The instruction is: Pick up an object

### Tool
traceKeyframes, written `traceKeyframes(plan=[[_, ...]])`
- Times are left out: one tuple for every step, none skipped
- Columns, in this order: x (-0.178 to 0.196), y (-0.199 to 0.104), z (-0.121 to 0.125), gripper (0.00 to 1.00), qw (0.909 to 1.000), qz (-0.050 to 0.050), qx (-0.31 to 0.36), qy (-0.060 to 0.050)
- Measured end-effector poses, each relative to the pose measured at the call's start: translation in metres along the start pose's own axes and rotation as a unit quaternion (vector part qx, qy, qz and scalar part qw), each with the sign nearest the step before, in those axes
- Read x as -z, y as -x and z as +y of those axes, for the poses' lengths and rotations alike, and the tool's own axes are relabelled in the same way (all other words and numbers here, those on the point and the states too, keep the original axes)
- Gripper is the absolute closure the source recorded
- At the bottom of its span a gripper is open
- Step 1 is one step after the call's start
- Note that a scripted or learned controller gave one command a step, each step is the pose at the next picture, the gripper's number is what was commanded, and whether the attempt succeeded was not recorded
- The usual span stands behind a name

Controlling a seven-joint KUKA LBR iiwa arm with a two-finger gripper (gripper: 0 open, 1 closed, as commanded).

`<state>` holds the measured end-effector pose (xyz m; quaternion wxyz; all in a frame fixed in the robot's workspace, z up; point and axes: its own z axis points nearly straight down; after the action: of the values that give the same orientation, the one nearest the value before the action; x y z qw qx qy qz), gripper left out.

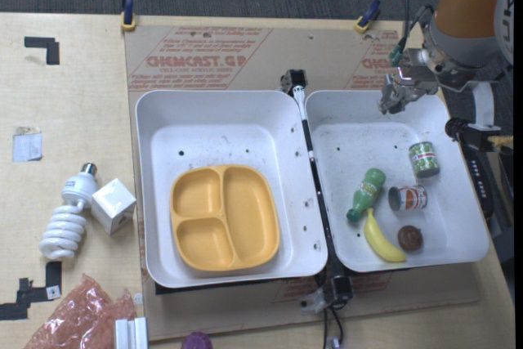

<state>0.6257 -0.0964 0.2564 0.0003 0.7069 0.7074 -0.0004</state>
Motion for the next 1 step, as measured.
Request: traceKeyframes(plan=[[-0.1561, 0.0109, -0.0397, 0.0, 1.0, 0.0, -0.001, 0.0]])
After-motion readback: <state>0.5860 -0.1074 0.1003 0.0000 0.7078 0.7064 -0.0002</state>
